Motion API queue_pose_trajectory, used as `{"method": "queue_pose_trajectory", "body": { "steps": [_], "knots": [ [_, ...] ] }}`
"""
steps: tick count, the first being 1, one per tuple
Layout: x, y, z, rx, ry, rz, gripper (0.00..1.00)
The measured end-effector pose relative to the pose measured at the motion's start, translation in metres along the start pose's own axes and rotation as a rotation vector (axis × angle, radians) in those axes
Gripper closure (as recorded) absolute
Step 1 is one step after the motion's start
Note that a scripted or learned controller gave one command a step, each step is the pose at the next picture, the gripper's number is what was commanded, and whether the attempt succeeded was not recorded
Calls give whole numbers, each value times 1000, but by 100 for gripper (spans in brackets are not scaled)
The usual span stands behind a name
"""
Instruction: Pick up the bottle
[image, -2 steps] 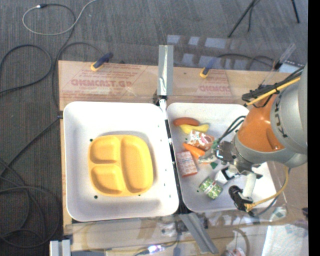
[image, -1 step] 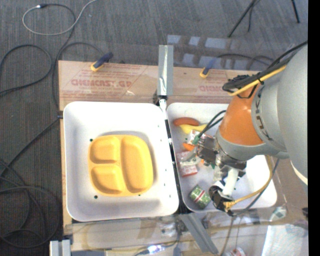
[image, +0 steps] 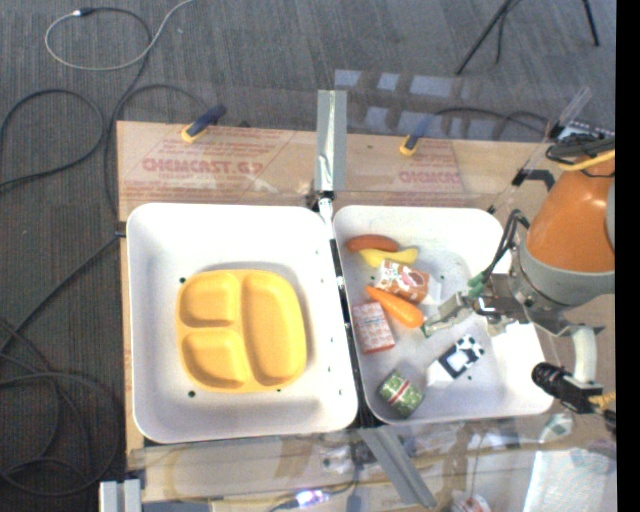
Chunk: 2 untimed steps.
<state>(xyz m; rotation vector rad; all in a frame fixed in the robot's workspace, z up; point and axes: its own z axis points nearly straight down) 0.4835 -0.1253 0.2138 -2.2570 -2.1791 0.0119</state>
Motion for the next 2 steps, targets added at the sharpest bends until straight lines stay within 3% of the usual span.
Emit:
{"method": "queue_pose_trajectory", "body": {
  "steps": [1,2],
  "knots": [
    [1,0,-5,9,1,-1,100],
    [5,-1,15,3,2,349,100]
  ]
}}
